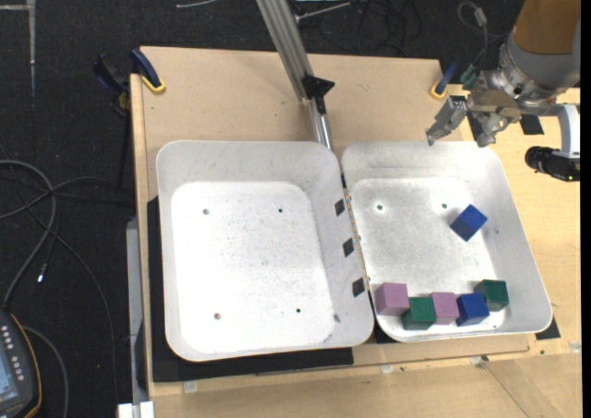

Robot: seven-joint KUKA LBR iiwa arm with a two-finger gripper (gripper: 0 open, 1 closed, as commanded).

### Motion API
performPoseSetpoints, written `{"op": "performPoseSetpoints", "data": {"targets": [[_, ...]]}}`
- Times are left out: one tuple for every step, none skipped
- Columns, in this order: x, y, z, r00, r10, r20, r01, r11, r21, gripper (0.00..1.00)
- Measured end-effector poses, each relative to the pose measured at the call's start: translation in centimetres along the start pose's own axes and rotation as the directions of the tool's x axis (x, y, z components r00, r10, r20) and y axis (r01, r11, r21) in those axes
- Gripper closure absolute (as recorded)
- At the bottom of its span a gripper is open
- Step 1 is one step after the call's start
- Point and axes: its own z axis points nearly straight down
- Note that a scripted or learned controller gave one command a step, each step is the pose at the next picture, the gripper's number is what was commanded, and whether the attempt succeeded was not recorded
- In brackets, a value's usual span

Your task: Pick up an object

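Blue cube (468, 221) sits alone mid right bin (517, 222), best target: drop gripper (464, 127) from upper right, fingers apart and empty, straddling its flat faces, clear of the bottom-edge cluster.

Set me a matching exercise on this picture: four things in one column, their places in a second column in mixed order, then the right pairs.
Things:
1. lone blue block
2. left purple block
3. gripper
4. left bin

Places:
A. above the far edge of the right bin
B. at the left end of the row along the right bin's near wall
C. by itself, mid right bin
D. beside the right bin, no blocks in it

Pairs: 1-C, 2-B, 3-A, 4-D
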Motion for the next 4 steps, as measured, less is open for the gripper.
{"op": "performPoseSetpoints", "data": {"targets": [[-4.0,-5.5,8.9,1.000,0.007,-0.002,-0.007,1.000,0.007,0.00],[-6.5,-6.4,15.5,1.000,-0.002,0.000,0.002,1.000,-0.008,0.00],[-4.0,-11.3,17.7,1.000,0.003,-0.003,-0.003,1.000,-0.001,0.00],[-4.1,-11.1,16.6,1.000,0.004,0.000,-0.004,1.000,-0.006,1.00]]}}
